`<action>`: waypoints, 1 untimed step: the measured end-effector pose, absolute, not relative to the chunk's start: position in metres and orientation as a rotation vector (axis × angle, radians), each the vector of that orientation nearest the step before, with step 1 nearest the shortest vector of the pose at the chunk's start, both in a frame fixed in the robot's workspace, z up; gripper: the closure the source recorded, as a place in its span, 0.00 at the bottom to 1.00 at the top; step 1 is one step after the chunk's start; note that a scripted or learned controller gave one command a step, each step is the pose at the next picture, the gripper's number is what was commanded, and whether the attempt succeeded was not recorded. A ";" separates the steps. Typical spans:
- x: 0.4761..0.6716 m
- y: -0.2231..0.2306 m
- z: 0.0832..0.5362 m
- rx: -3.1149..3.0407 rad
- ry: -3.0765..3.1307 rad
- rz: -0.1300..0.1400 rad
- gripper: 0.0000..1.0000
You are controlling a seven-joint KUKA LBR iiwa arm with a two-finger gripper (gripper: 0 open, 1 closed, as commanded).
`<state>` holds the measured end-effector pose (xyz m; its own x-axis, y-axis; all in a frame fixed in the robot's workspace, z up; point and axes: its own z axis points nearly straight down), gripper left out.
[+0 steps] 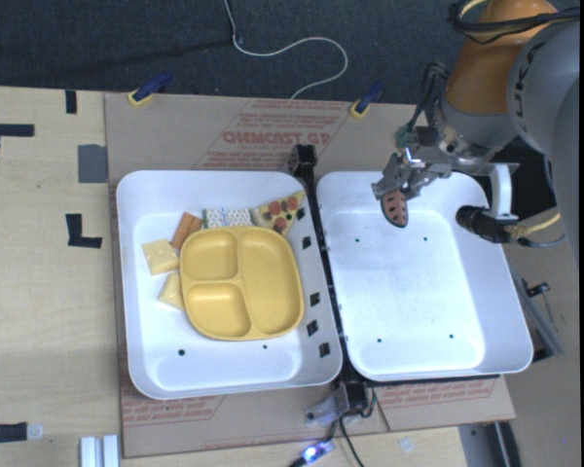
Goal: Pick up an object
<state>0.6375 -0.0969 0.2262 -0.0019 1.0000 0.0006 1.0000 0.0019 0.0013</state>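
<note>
My gripper (401,189) hangs over the far part of the right bin (487,348), shut on a small reddish-brown piece with dark spots (396,208) that dangles from between its fingers, clear of the bin floor. In the left bin (141,358) lies a yellow divided plate (241,282). Around the plate's far and left sides sit several small toy food pieces: an orange stick (186,229), pale yellow wedges (160,256), a patterned flat piece (226,218) and a slice with coloured dots (280,210).
A black clip strip (316,261) runs between the two bins. Both stand on a cardboard sheet (263,134) held by blue-and-yellow clamps (149,88). A white cable (292,52) loops across the dark cloth behind. The grey arm with its orange band (496,37) enters from the upper right.
</note>
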 end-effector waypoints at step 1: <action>0.621 -0.051 0.217 2.219 2.229 -0.003 1.00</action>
